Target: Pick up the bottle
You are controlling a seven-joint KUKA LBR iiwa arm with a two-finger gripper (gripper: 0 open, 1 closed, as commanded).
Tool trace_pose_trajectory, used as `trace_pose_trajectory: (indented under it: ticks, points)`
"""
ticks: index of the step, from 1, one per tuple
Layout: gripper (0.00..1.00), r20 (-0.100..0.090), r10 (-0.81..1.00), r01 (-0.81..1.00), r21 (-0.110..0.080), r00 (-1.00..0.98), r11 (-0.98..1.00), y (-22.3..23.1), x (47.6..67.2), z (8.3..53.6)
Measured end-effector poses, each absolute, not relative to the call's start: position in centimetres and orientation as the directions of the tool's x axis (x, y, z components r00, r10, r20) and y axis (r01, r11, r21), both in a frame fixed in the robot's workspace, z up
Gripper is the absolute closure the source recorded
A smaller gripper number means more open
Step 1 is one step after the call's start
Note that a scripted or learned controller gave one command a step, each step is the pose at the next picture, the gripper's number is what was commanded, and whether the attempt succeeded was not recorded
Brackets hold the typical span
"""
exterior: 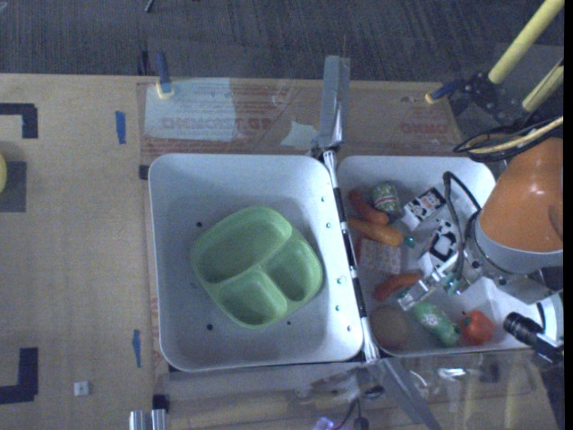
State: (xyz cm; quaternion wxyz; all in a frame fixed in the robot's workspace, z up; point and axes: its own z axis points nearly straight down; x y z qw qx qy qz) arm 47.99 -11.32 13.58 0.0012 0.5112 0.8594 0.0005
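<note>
We take the bottle (432, 319) to be the small green one with a pale cap, lying on its side near the front edge of the right bin (479, 176), cap end towards the bin's middle. Just beside it at the front right lies a red toy vegetable (477, 327), and a brownish round thing (390, 326) sits in the front-left corner. Behind it lie a red sausage-like piece (395, 285) and an orange carrot (378, 232), with a small green can (386, 195) towards the back edge. The gripper (445, 279) hangs just behind the bottle's cap end, and whether it is released or clenched we cannot tell; nothing shows between its tips. The left bin (170, 186) carries a green divided tray (258, 265) at its middle.

We judge the approach to be in hand, the grasp not yet made. The next move calls for settling over the bottle's body, clear of the red vegetable, then closing across its width.
</note>
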Motion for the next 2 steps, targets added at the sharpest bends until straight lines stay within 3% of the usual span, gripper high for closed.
trace_pose_trajectory:
  ticks: [2]
  points:
    - [0.00,-0.003,0.842,0.842,0.003,-0.539,0.539,-11.14,48.01,16.08]
